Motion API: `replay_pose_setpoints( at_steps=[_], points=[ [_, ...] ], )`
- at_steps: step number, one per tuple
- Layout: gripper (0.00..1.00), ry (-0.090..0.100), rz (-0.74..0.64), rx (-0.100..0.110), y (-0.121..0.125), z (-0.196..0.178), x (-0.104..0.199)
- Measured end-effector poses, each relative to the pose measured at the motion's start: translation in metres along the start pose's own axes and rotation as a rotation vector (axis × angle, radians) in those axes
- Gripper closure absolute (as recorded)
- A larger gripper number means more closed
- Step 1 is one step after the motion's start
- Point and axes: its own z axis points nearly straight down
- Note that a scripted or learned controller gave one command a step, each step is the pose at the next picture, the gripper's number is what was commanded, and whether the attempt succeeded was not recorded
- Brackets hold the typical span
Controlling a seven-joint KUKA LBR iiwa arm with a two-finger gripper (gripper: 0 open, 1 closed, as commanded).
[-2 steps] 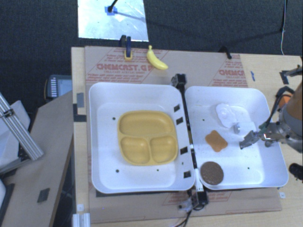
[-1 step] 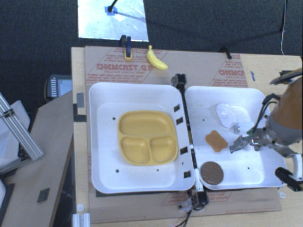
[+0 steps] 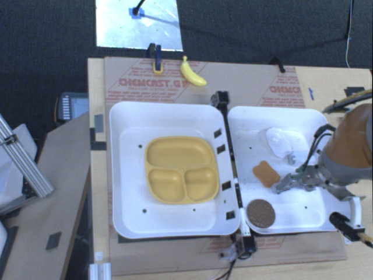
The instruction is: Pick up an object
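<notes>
In the right bin [image 3: 315, 217] lie an orange-brown sponge-like block [image 3: 266, 173], a round brown disc [image 3: 261, 213] at the front left corner, and a white crumpled object [image 3: 284, 142] toward the back. My gripper [image 3: 289, 182] reaches in from the right, low over the bin floor, its metal fingertips just right of the orange block. Nothing shows between the fingers. The arm's orange band [image 3: 352, 142] is at the right edge.
The left bin [image 3: 125, 156] holds a yellow divided tray [image 3: 178, 169]. A yellow banana [image 3: 192, 73] lies on the cardboard behind the bins, beside a yellow-black clamp [image 3: 156, 59]. A black divider strip [image 3: 228, 156] runs between the bins.
</notes>
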Motion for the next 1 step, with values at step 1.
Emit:
replay_pose_setpoints(
  at_steps=[1],
  points=[
    [1.0, -0.001, -0.001, -0.003, 0.0012, -0.0127, -0.0004]
  ],
)
